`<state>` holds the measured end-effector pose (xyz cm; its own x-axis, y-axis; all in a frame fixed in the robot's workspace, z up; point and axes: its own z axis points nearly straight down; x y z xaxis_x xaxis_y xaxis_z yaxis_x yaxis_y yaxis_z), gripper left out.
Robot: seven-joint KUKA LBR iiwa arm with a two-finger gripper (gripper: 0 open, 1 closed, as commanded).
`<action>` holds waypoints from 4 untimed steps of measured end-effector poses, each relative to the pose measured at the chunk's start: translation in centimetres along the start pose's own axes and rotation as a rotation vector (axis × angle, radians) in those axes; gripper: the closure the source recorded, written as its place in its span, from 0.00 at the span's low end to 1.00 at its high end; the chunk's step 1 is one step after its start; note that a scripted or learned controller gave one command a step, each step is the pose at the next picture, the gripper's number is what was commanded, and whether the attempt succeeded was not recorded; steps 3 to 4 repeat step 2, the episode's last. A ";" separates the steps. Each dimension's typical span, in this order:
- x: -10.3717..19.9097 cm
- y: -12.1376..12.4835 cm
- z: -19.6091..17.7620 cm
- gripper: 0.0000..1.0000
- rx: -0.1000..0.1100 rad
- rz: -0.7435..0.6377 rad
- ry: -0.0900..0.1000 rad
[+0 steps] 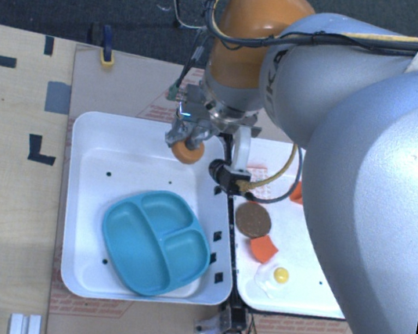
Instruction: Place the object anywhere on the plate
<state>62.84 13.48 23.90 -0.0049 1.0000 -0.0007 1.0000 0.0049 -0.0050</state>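
Small round orange object [188, 152] pinched in gripper [184, 142] jaws, up above left bin [80, 180], past blue plate [155, 241].

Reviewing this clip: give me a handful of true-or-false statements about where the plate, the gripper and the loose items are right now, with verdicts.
1. The blue plate lies in the left bin. True.
2. The plate has a single undivided surface. False: it has three compartments.
3. The gripper is over the left bin with an orange object at its fingers. True.
4. The orange object already rests on the plate. False: it is at the gripper, apart from the plate, toward the bin's far edge.
5. A brown disc lies in the right bin. True.
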 end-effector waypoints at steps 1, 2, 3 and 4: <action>5.2 0.0 2.0 1.00 0.002 -0.001 -0.001; 4.9 0.1 1.9 0.00 0.001 0.002 -0.001; 4.9 0.1 1.9 0.00 0.001 0.002 -0.001; 4.9 0.1 1.9 0.00 0.001 0.002 -0.001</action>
